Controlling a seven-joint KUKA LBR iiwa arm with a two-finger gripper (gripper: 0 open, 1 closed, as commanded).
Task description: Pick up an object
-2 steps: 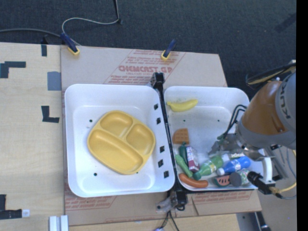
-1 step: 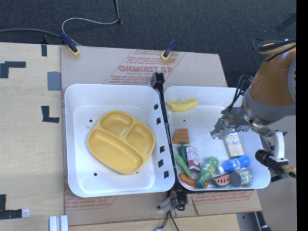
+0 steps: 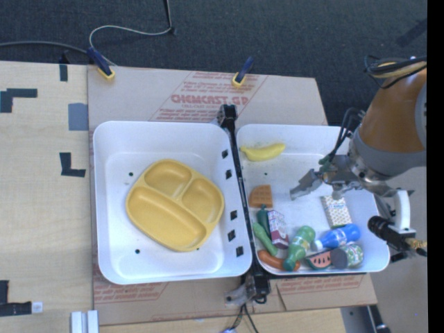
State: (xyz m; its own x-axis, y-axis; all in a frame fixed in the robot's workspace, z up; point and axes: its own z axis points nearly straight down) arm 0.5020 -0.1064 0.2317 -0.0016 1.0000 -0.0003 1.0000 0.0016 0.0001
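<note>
Hovering gripper (image 3: 303, 186), clear of bin (image 3: 305, 136) walls.

Robotics lab, not a home or kitchen. Grey-and-orange industrial arm (image 3: 392, 127) reaches over a desk (image 3: 41, 186) carrying two shallow white bins (image 3: 104, 207) side by side on a printed cardboard sheet (image 3: 201, 96) held by yellow-and-blue clamps (image 3: 101, 62). Black tape marks (image 3: 69, 164) on the wood top, loose cable (image 3: 132, 30) running across dark carpet (image 3: 277, 19). Bin contents are test props: yellow divided plate (image 3: 175, 205), toy food (image 3: 262, 152), small packets (image 3: 336, 211).
</note>
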